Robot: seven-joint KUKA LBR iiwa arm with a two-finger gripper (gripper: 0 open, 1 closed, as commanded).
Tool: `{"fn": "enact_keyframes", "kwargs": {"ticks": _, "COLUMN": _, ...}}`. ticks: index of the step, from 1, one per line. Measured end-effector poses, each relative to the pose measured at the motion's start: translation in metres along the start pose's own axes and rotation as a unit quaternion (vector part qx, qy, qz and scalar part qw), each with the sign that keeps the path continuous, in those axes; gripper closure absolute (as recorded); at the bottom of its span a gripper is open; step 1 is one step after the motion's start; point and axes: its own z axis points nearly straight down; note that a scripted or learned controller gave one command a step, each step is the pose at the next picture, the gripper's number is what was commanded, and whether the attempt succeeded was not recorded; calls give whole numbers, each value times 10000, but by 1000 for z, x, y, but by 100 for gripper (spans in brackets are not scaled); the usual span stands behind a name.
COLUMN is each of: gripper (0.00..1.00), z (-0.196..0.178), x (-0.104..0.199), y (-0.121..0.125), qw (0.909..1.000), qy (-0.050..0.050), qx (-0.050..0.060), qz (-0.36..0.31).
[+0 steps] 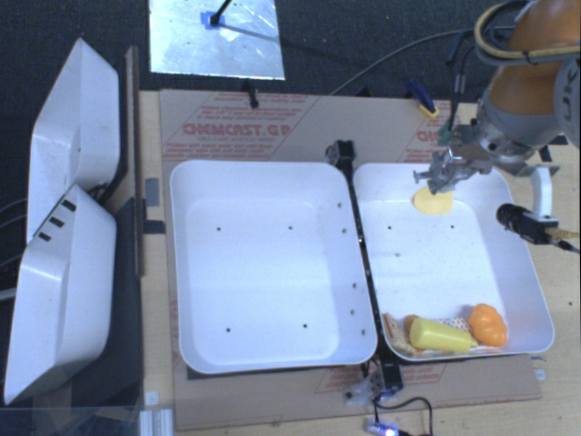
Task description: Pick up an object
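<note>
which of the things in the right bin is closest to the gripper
The pale yellow flat disc at the bin's far end, right under the gripper. The orange ball and yellow bottle-shaped piece lie at the near edge.

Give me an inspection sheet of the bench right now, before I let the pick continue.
Surface: cardboard-covered bench bearing a left bin and a right bin, side by side.
Job's things: pale yellow flat disc near the right bin's far wall; yellow oblong object and orange round object at its near edge.
Clutter: nothing seen in the left bin.
Grippers: gripper directly above the disc; grip cannot be told.
Cables: cables run across the dark floor.
Surroundings: metal plate beyond the bench; white housings at left.
</note>
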Motion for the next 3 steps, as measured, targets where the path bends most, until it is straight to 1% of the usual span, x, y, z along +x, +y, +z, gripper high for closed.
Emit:
{"fn": "enact_keyframes", "kwargs": {"ticks": 1, "gripper": 100, "z": 16, "x": 52, "y": -19, "qw": 10000, "qy": 4, "qx": 3, "qz": -8}}
{"fn": "enact_keyframes", "kwargs": {"ticks": 2, "gripper": 100, "z": 27, "x": 100, "y": -46, "qw": 10000, "qy": 2, "qx": 6, "qz": -5}}
{"fn": "enact_keyframes", "kwargs": {"ticks": 3, "gripper": 100, "z": 40, "x": 148, "y": -63, "qw": 10000, "qy": 3, "qx": 4, "qz": -8}}
